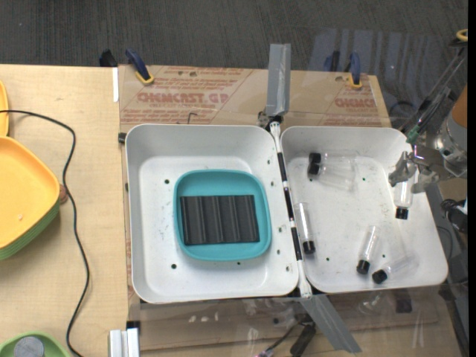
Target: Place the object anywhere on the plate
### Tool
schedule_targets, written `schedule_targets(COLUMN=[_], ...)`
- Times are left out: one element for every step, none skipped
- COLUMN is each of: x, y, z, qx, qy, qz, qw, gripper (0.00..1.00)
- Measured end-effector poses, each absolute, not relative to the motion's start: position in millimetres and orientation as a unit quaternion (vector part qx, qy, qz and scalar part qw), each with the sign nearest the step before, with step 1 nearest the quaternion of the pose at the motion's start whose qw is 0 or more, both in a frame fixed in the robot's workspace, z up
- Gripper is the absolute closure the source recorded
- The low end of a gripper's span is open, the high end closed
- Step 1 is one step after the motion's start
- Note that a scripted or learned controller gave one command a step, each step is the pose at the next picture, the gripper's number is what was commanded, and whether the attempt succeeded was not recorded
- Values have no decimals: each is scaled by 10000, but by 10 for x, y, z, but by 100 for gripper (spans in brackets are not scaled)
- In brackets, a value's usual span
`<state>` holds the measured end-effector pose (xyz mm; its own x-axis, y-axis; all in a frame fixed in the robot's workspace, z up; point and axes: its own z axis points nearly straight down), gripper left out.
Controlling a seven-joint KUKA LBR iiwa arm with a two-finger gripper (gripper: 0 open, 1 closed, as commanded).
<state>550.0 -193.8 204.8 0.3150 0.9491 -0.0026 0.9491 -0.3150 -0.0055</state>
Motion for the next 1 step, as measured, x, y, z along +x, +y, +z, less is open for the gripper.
schedule_targets(x=[5500], y=[-1938], z=[2049], qx=[-8110], qy=[-5851], qz=[25], qw=[14], gripper=[0])
